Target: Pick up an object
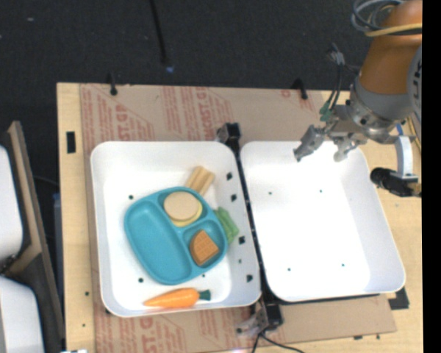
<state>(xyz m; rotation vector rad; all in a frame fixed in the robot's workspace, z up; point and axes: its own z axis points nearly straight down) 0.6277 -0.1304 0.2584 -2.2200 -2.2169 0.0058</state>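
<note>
Arm: the grey arm with its orange band enters at about 2 o'clock of the view and hangs over the far edge of the right bin (367,271).
Gripper: the gripper (325,148) sits over that bin's far rim, its two fingers spread apart with a plain gap between them and nothing held.
Right bin: its white floor under the gripper carries no objects, just small dark dots.
Left bin: the left bin (110,190) holds all the candidates, well apart from the gripper, toward 8 o'clock of it.
Blue tray: a blue divided tray (156,250) lies near the bin's middle, tilted on the diagonal.
On the tray: a round tan cookie (183,206) in the compartment at its 1 o'clock, and a brown waffle-like square (203,247) in the compartment at its 4 o'clock.
Around the tray: a pale wooden piece (200,179) touching the tray's rim at 12 o'clock, a green piece (228,225) tucked along the tray's 3 o'clock edge, and a carrot (178,298) lying apart at 6 o'clock near the bin's front wall.
Step in hand: by my reading, the approach; no object has been chosen or reached yet.
Next move: it calls for crossing the divider toward 8 o'clock, centring over one item, then descending with the fingers straddling it. The carrot looks the freest target, since it lies clear of the tray.
</note>
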